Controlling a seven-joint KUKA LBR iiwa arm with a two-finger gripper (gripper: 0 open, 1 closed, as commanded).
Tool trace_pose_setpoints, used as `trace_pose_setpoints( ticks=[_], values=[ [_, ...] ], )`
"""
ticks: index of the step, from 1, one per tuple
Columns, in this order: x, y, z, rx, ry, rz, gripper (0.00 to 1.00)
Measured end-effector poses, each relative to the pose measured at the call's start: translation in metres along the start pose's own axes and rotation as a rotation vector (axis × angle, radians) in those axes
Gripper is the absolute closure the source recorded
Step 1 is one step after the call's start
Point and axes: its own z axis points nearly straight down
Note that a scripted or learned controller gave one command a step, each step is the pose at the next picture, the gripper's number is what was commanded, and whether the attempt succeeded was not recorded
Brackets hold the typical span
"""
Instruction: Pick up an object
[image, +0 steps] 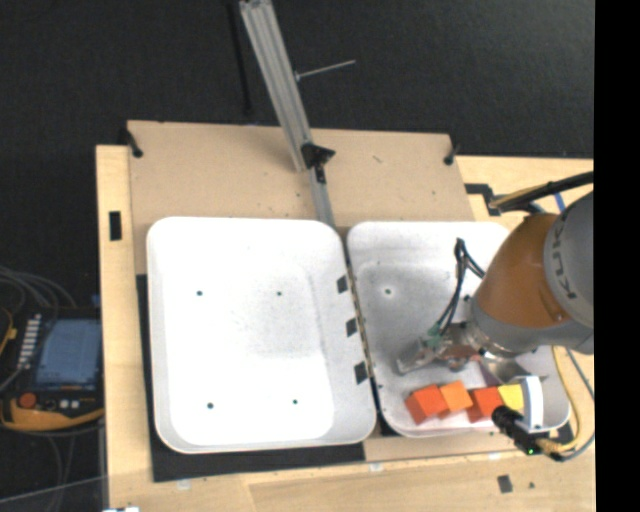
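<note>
arm (570, 275) housing: smooth, rounded grey shell with part of a dark letter marking on its side
band: broad glossy orange ring (520, 275) above the wrist
wrist: short grey collar under the orange ring
cable: thin dark lead (462, 270) curving along the orange ring's left side, with a bit of green wire lower down
gripper (425, 355): small grey-brown metal assembly, details blurred
</note>
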Motion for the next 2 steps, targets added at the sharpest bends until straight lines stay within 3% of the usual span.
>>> trace_pose_setpoints(
  ticks=[1,2],
  values=[
    [-0.001,0.001,-0.011,-0.005,0.001,0.008,1.0],
    [-0.003,0.002,-0.054,-0.004,0.001,-0.001,1.0]
  ],
)
